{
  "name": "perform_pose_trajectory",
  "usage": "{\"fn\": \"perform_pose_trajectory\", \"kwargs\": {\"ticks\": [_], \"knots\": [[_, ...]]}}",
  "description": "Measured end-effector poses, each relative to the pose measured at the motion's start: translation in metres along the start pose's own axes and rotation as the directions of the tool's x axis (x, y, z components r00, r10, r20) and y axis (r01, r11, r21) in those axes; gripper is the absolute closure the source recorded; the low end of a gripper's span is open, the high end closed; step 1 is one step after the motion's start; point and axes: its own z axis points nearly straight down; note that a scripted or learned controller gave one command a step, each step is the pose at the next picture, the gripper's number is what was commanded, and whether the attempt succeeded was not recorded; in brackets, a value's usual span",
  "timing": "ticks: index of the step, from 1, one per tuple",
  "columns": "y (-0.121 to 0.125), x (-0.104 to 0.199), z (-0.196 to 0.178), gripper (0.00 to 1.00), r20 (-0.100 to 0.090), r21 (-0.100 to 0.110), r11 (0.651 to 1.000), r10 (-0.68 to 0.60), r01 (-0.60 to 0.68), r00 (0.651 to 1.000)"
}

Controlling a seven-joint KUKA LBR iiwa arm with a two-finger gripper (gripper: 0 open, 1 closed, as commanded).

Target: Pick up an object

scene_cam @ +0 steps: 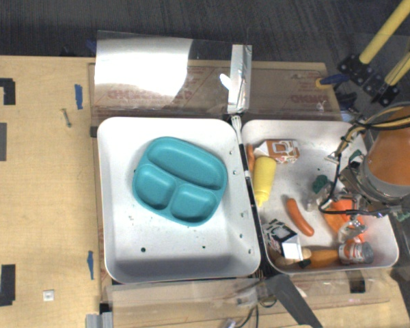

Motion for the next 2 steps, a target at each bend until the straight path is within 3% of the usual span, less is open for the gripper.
{"fn": "perform_pose_trajectory", "kwargs": {"ticks": [1,2], "knots": [[0.052,-0.016,0.0,0.0,-0.002,-0.003,0.994,-0.108,0.108,0.994],[0.052,-0.021,-0.013,1.0,0.008,0.003,0.994,-0.11,0.11,0.994]]}}
